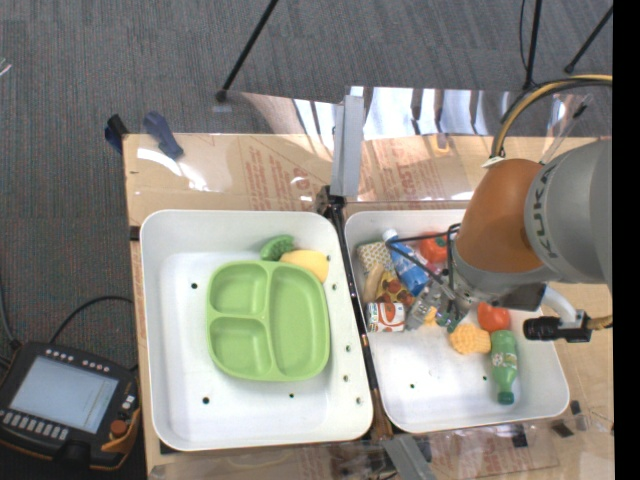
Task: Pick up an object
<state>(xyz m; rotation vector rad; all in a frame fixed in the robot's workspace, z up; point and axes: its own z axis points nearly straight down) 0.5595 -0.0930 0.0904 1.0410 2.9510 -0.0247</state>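
Note:
The right bin (440, 398) holds a heap of small things: a blue bottle (407, 263), a red-and-white can (386, 317), a waffle-patterned piece (374, 256), a yellow knobbly piece (469, 341), a red piece (493, 318) and a green bottle (504, 364). My gripper (441, 308) hangs low over the middle of this heap, between the can and the yellow piece. The grey and orange wrist covers the back right of the bin. I see nothing clearly held.
The left bin (180, 408) carries a green three-part tray (268, 320), with a yellow fruit (307, 263) and a green item (277, 247) behind it. A low ridge (357, 338) divides the bins. A tablet-like pendant (60, 398) lies at the lower left.

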